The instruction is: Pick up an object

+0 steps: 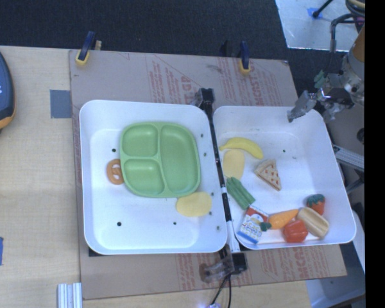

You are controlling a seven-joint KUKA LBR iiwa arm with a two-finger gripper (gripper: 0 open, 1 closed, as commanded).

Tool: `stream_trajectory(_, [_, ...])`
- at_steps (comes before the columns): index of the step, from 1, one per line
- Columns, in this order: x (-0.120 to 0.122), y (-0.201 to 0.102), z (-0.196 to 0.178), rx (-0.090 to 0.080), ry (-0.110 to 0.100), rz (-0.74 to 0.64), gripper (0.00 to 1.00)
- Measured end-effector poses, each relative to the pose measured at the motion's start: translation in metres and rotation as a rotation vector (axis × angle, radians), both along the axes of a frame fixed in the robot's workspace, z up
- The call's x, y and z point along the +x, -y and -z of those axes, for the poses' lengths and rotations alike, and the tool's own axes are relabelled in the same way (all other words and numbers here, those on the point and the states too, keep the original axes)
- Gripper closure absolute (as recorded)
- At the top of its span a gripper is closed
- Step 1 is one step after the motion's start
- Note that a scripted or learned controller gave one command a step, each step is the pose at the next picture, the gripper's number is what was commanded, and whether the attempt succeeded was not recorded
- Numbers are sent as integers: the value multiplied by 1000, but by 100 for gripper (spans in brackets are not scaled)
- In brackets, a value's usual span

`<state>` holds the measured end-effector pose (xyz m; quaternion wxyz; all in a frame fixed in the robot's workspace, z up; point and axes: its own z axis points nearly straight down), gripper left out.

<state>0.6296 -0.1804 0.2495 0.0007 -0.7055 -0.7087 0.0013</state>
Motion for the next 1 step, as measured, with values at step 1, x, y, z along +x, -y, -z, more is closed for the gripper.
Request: stream_trajectory(1, [-58,-12,115,4,-14,0,0])
